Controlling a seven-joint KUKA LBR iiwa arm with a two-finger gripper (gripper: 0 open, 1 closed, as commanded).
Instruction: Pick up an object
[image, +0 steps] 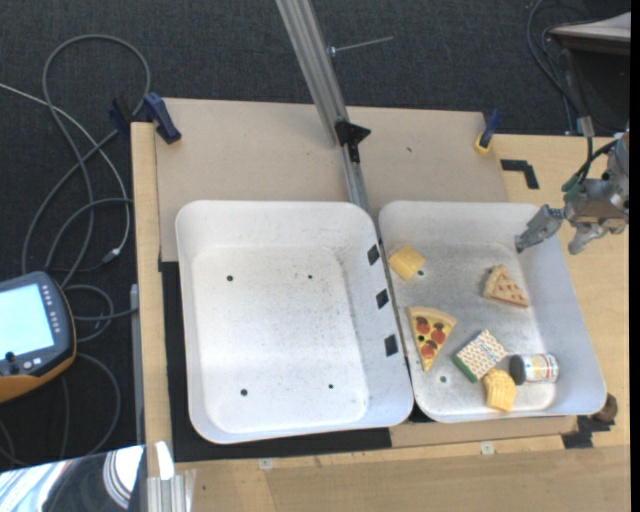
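Note:
The right bin (560, 300) holds several small items: a yellow cheese-like block (406, 263), a small pizza-slice wedge (506, 288), a larger pizza slice (431, 334), a green-edged patterned box (480, 354), a yellow lump (500, 390) and a small jar with a black lid (534, 369). My gripper (560, 232) hovers at the bin's far right rim, well apart from every item. Its two fingers are spread open with nothing between them.
The left bin (200, 240) lies beside the right one, with black clips along the shared edge. A metal pole (320, 80) slants up from the back. Cables and a pendant (30, 335) lie on the floor at left.

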